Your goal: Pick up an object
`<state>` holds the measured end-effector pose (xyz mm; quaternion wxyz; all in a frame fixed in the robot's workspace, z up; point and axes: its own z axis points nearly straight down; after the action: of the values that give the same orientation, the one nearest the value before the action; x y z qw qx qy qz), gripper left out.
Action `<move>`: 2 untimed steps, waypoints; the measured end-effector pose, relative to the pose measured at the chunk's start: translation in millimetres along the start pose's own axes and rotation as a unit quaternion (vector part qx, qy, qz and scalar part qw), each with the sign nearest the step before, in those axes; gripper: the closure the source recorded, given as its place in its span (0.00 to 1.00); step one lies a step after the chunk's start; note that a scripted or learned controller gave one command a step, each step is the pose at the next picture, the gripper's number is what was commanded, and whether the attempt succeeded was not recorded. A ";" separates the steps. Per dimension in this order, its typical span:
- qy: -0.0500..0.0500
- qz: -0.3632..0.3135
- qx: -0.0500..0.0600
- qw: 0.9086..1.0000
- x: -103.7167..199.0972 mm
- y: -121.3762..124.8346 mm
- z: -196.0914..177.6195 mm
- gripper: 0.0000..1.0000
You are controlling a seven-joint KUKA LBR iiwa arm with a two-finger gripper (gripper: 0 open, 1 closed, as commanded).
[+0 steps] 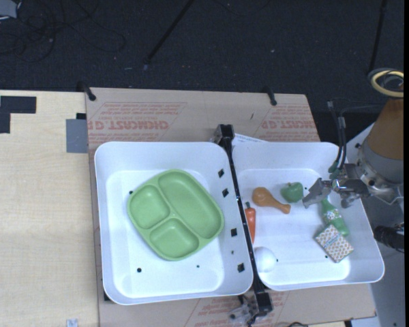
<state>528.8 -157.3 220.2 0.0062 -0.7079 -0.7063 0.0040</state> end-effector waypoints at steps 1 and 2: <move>-0.001 -0.001 -0.005 1.000 -0.1 2.3 -5.9 0.00; 0.000 -0.001 -0.003 1.000 0.7 12.3 49.6 0.00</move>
<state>540.4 -156.5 170.4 0.0036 -0.7072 -0.7070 0.0021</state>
